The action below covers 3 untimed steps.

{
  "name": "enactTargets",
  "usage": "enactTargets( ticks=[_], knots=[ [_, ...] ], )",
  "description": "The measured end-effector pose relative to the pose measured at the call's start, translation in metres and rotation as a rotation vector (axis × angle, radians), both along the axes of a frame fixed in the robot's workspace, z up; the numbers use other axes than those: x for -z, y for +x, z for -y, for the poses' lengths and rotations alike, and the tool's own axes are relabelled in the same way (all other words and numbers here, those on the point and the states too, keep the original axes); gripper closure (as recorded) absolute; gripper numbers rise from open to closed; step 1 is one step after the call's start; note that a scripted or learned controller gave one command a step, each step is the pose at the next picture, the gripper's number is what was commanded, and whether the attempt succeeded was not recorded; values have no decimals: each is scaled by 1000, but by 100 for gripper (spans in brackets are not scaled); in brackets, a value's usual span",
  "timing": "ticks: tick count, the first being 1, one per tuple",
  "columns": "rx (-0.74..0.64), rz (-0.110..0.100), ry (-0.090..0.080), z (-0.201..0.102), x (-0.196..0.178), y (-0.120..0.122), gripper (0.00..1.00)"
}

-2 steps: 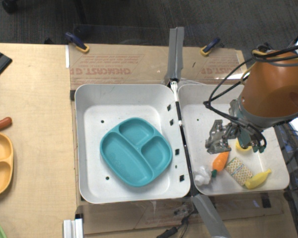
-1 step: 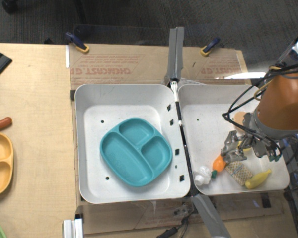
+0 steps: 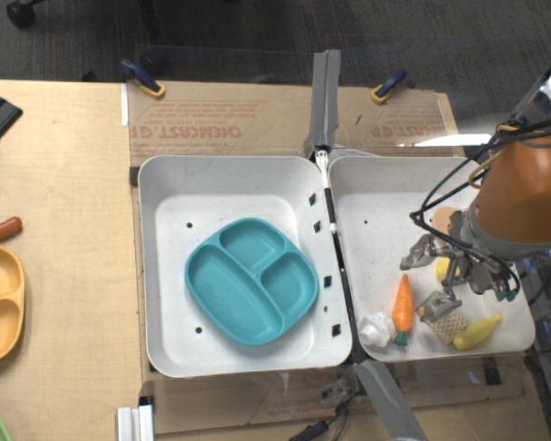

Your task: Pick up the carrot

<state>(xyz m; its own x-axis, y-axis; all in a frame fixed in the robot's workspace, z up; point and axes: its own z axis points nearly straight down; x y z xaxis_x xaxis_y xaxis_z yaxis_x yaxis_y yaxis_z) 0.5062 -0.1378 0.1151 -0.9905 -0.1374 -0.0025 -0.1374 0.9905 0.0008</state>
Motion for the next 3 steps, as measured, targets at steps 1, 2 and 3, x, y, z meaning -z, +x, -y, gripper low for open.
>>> enactTargets(
  ticks=[1, 2, 3],
  knots=[
    [49, -1, 0, -29, 23, 4, 0],
    [51, 2, 1, -29, 14, 5, 100],
    [30, 6, -4, -90, -79, 50, 100]
  ],
)
